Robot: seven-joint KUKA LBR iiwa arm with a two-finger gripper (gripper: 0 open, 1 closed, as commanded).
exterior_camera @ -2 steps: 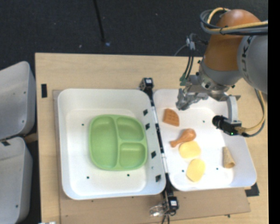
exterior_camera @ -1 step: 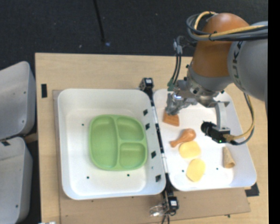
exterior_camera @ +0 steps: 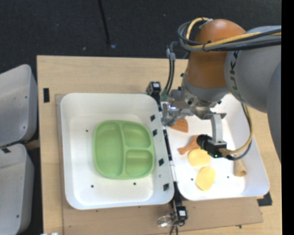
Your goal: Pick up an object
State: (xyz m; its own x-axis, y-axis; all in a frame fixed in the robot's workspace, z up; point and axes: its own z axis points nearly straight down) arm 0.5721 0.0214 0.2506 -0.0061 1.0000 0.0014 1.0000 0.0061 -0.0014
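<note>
holding one green tray [exterior_camera: 123, 149] left, two yellow pieces [exterior_camera: 199, 157] right.

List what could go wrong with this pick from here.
1. The gripper hangs right at the divider between the bins, so a descent might strike the rim instead of the orange piece beside it.
2. The yellow pieces lie close together near another orange piece; a grasp there may nudge neighbours.
3. The cable loops low over the right bin and could snag.
</note>
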